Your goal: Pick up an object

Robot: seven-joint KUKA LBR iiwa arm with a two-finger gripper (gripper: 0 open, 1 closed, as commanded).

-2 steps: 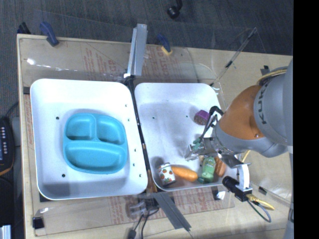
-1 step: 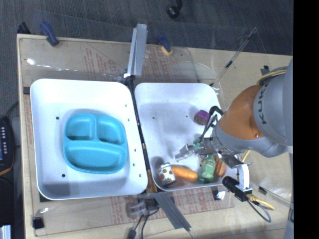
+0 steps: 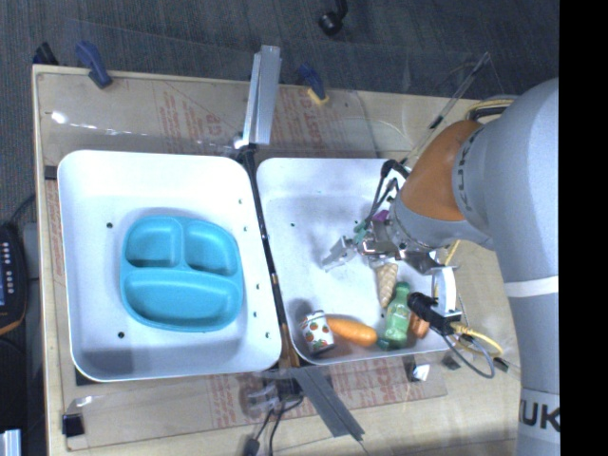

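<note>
My gripper [image 3: 339, 252] hangs low over the middle of the right bin [image 3: 304, 198], above bare white floor. Just right of it lies a cream ice-cream cone [image 3: 388, 279], pointing toward the front. Along the bin's front wall sit a small printed can [image 3: 318, 333], an orange carrot [image 3: 353, 332] and a green bottle [image 3: 396, 316]. A small purple and green item [image 3: 376, 220] peeks out beside the wrist. I see nothing held in the gripper.
The left bin [image 3: 85, 188] holds a blue divided plate [image 3: 180, 272]. A metal divider [image 3: 260, 93] runs between the bins at the back. Cables [image 3: 475, 342] trail off the arm past the right bin's front corner.
</note>
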